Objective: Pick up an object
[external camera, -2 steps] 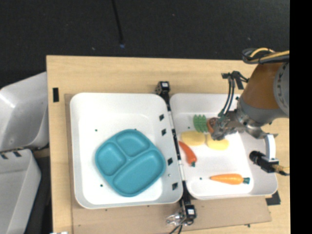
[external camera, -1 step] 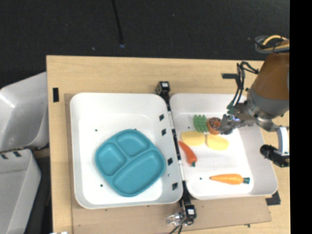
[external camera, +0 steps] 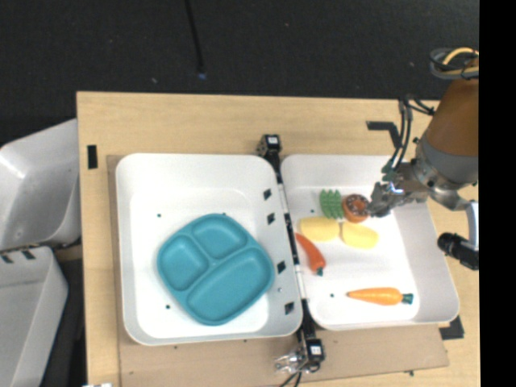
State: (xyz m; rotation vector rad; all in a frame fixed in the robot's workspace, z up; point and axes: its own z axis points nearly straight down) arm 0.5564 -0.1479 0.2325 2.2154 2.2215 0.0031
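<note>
- Tomato (external camera: 355, 207): small, red-brown, in the right bin (external camera: 419, 297), far half, touching the green piece (external camera: 330, 203) on its left.
- End effector (external camera: 379, 201): low over the right bin, just beside the tomato's right side; its grip state cannot be told (fingers too blurred).
- Two yellow pieces (external camera: 339, 232) lie just in front of the tomato; a red pepper (external camera: 311, 254) by the bin's left wall; a carrot (external camera: 377, 296) nearer the front.
- Left bin (external camera: 137, 297): holds a blue divided plate (external camera: 214, 268).
- Both bins sit on the counter (external camera: 97, 119).

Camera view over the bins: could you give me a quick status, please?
Tool low in right bin, beside the round red piece. No grasp visible. Green piece and yellow pieces crowd close alongside.
</note>
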